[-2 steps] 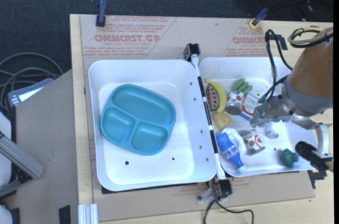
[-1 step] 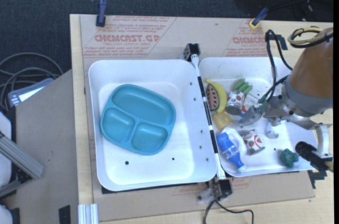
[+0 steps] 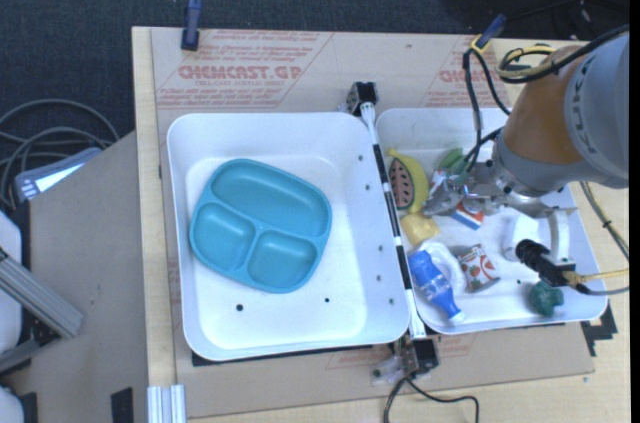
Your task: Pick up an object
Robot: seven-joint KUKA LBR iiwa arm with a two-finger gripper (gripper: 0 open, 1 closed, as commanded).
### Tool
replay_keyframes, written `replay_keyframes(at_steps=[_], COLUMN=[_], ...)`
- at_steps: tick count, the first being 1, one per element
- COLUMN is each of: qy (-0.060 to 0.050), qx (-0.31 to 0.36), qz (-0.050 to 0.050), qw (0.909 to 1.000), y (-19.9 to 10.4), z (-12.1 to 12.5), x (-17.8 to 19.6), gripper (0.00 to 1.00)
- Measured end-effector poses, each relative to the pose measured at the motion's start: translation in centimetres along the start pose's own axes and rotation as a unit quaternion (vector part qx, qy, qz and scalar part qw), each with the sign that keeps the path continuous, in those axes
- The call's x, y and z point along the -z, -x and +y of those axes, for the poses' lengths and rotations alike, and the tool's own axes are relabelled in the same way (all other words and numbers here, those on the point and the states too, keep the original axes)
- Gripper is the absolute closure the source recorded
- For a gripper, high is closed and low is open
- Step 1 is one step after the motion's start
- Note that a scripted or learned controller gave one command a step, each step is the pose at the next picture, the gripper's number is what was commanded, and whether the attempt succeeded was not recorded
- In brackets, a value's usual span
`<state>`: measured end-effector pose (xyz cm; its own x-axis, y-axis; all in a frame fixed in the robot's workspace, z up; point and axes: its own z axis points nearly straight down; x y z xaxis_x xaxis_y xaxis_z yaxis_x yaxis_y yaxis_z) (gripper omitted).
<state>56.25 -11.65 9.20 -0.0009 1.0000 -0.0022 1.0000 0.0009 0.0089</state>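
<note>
The bench [image 3: 250, 76] is a cardboard-faced board printed with red lettering, and the two white bins sit on it side by side. Taking the right bin [image 3: 425, 126] as the landmark, the left bin [image 3: 200, 151] lies touching its left wall along a clipped seam, and it holds a blue divided plate [image 3: 260, 224] lying flat, well apart from the landmark.

The arm [image 3: 570, 116] comes in over the right bin's far right corner, its orange band just above the wrist, bent down so the wrist points left and low into the bin. The gripper [image 3: 448, 194] sits low near the bin's middle, among the clutter; whether its fingers are spread or closed cannot be told.

Inside the right bin, a watermelon slice [image 3: 405, 183] leans by the left wall, a yellow piece [image 3: 418, 229] lies just below it, and a blue bottle [image 3: 432, 279] rests near the front left corner. A small red-and-white packet [image 3: 478, 266] lies beside the bottle, and a dark green lump [image 3: 546, 297] sits at the front right.
</note>
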Motion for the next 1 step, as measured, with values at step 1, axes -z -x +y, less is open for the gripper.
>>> replay_keyframes(at_steps=[1], qy=[-0.005], qx=[-0.001], qz=[0.001], qw=[1.0], y=[1.52], z=[-4.71], x=[-0.74], gripper=[0.0])
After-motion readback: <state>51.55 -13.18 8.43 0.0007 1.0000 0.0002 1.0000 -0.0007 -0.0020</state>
